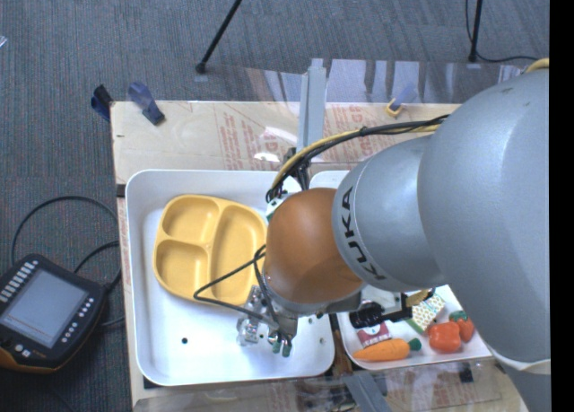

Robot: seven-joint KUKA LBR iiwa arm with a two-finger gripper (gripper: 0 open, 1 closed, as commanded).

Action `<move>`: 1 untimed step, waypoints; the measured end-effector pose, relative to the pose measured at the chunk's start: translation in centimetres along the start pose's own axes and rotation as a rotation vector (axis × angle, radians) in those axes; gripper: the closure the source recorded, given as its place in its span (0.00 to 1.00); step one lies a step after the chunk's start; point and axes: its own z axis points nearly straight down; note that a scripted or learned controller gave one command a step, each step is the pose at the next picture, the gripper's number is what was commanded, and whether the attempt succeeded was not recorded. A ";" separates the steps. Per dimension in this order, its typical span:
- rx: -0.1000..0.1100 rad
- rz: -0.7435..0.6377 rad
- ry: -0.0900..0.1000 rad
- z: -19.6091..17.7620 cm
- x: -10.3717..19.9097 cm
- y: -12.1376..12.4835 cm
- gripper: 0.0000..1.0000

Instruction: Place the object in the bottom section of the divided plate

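My gripper [266,334] hangs low over the left bin [143,222], just beside the near edge of the yellow divided plate [211,249]. The wrist and its orange band [309,253] block most of the tool, so I cannot tell whether it is released, clenched, or carrying anything. No object is confirmed between its tips.

The candidate objects lie in the right bin [354,361]: a toy carrot [387,349], a red item [444,336], and a small patterned block [427,311]. The plate's three sections look bare, so the placement appears not yet done.

Procedure, as a judgement:
1. Confirm a load before any release.
2. Centre over the section nearest the bin's front wall.
3. Descend vertically; clear the plate's rim and dividers.
4. Release only when the object rests low inside the section, so it cannot roll out.
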 end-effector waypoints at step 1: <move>0.018 0.027 0.032 -2.9 -1.9 6.1 1.00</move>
